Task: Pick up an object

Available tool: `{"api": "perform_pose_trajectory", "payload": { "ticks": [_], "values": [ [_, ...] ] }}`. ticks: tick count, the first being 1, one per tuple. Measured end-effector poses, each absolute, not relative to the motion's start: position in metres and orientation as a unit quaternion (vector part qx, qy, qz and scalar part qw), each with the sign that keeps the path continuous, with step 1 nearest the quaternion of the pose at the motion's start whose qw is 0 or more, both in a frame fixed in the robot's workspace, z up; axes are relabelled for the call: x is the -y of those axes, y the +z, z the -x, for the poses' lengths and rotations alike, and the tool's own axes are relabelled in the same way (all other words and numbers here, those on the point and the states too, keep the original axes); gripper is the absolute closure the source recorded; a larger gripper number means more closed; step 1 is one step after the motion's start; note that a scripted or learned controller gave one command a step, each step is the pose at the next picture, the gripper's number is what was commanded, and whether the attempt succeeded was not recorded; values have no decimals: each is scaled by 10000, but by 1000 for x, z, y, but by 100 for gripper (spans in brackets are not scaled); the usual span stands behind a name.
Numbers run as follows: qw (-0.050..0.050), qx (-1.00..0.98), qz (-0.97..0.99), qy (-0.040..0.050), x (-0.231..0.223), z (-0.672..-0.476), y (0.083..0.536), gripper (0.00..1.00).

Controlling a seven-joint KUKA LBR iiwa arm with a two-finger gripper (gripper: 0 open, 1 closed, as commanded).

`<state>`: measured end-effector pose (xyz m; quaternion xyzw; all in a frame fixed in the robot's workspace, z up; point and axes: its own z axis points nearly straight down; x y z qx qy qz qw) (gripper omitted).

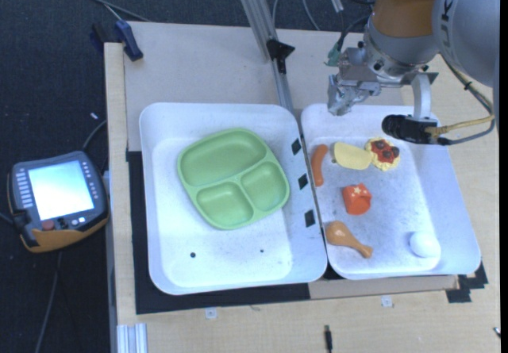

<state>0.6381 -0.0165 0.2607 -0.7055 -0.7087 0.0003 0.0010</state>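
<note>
The grey arm with its orange band point(429, 2) fills the upper right of the frame, its two-finger gripper point(343, 101) above the right white bin's point(464, 224) far edge, holding nothing; whether it is parted cannot be told. The left white bin point(159, 264) bears a green three-compartment plastic plate point(232, 178). In the right bin lie an orange sausage point(318, 164), a yellow wedge point(352, 155), a red pepper point(357, 199), a tan drumstick point(348, 238) and a white egg point(424, 244).

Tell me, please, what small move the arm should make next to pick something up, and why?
Probably move the gripper toward the camera and down over the yellow piece. The gripper hangs above the right bin's far-left corner with nothing between its fingers, and that piece, beside the hot dog, looks like the closest item.
</note>
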Motion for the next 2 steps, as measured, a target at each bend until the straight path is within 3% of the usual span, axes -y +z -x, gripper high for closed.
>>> {"api": "perform_pose_trajectory", "payload": {
  "ticks": [2],
  "values": [
    [21, 7090, 7052, 12, -91, -615, 237, 100]
  ]
}}
